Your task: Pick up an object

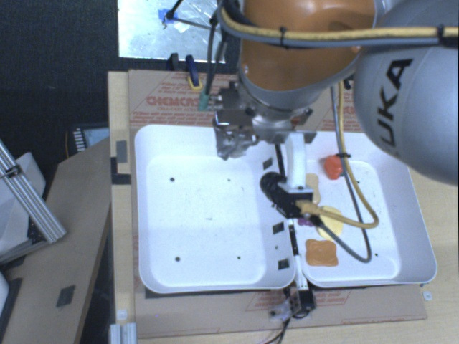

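The grey arm (401,84) with its orange band (308,20) enters from the right and covers the upper middle of the view. Its gripper (231,140) hangs over the far right corner of the left bin (201,213), close to the rim shared by the two bins. Whether the gripper is open or closed cannot be told from this angle, and nothing is seen held in it. The left bin's floor shows a few small dark specks. The candidate objects all lie in the right bin (401,228), apart from the gripper. An orange-red lump (332,166) sits toward the far side. A pale yellow piece (331,219) lies near the middle, partly crossed by cable. A small purple item (306,221) is just beside the pale yellow piece, on the side toward the dividing rim. An orange square piece (321,252) with a waffle-like surface lies flat near the front rim. Both bins rest on a cardboard sheet (165,99) with red print, which lies on the counter (120,113). A length of aluminium profile (29,199) stands off the counter at the far left.
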Tool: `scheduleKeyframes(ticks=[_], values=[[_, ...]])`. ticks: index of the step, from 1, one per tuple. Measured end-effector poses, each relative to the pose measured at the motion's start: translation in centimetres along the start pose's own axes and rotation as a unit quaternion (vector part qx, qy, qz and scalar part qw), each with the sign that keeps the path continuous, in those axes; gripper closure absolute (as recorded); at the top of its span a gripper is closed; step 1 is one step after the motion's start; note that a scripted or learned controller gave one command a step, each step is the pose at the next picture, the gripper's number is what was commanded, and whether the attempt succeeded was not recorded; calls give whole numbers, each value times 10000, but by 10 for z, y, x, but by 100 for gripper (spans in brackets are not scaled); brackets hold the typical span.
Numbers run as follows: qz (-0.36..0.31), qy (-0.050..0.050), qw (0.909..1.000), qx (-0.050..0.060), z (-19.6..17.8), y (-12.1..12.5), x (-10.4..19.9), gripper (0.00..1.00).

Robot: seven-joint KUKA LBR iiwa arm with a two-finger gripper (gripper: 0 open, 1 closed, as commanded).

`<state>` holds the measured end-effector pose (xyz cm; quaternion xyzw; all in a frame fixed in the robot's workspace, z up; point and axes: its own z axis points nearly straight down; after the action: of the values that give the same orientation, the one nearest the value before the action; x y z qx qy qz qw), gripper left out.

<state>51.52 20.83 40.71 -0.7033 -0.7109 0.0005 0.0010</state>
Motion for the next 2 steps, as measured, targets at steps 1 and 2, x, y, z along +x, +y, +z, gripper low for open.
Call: scheduleKeyframes(ticks=[1,2], values=[[71,13,9999,-74,-118,-21,-69,100],[38,1,10000,-22,-112,-20,-65,0]])
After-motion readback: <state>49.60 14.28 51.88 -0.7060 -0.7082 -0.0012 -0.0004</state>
